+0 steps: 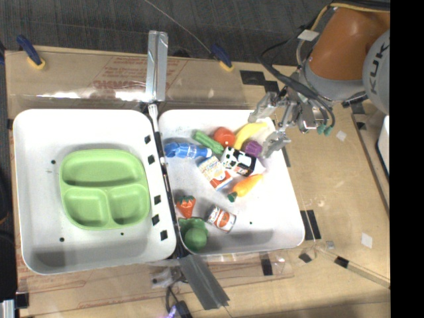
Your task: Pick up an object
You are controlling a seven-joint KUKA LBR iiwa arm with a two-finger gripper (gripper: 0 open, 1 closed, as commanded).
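I hover my end effector (278,128), fingers spread and grasping nothing, over the right bin's (281,214) upper-right corner because the banana (250,132) lies just below it.

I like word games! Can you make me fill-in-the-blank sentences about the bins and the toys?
1. The green tray lies in the ____ bin.
2. The tray has ____ compartments.
3. The gripper is above the ____ bin's far corner.
4. The blue bottle lies in the ____ bin.

Missing words: left; three; right; right
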